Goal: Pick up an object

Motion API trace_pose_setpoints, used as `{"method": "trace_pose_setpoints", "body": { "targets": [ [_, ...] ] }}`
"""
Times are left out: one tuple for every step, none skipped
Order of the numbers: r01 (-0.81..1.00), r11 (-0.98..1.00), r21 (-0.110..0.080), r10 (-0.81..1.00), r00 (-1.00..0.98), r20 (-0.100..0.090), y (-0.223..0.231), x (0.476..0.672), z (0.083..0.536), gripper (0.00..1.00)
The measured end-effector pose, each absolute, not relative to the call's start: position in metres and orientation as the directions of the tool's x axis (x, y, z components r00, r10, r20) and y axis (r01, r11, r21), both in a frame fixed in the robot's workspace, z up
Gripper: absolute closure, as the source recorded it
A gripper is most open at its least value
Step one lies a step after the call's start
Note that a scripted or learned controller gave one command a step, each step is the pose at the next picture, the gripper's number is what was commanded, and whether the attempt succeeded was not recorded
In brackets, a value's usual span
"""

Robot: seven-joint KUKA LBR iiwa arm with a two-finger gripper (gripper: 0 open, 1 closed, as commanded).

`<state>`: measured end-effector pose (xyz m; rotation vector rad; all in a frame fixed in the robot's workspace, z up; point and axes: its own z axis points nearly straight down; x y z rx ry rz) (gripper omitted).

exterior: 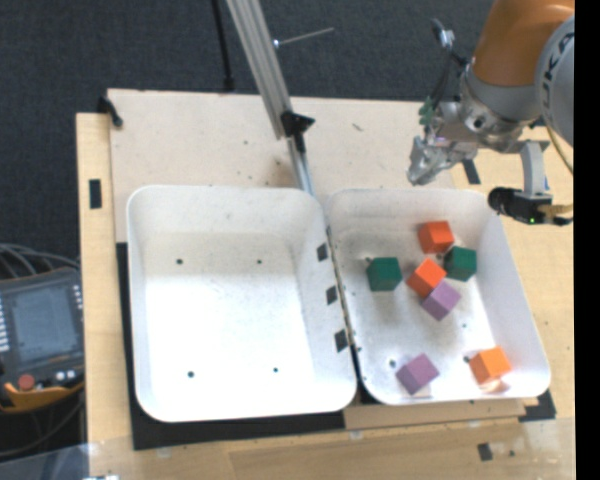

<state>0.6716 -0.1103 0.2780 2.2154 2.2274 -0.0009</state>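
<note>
The pincer point(427, 163) hangs above the right bin's point(520, 298) far rim, whether clenched or released I cannot tell, likely poised clear before choosing among the cubes point(435, 236) scattered loose in that bin on the bench point(200, 138).

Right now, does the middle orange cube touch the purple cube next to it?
Touching. The camera view shows the middle orange cube pressed against the purple cube, with no gap between them.

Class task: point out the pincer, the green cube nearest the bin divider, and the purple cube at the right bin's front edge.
Pincer point(425, 163), camera view, at its tip.
Green cube nearest the divider point(384, 273), camera view, top face.
Purple cube at the front edge point(417, 373), camera view, top face.
</note>
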Motion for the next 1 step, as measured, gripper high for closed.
{"method": "trace_pose_setpoints", "body": {
  "targets": [
    [1.0, 0.006, -0.001, 1.0, -0.006, 0.0, -0.0566, 0.6709, 0.2676, 1.0]
  ]
}}
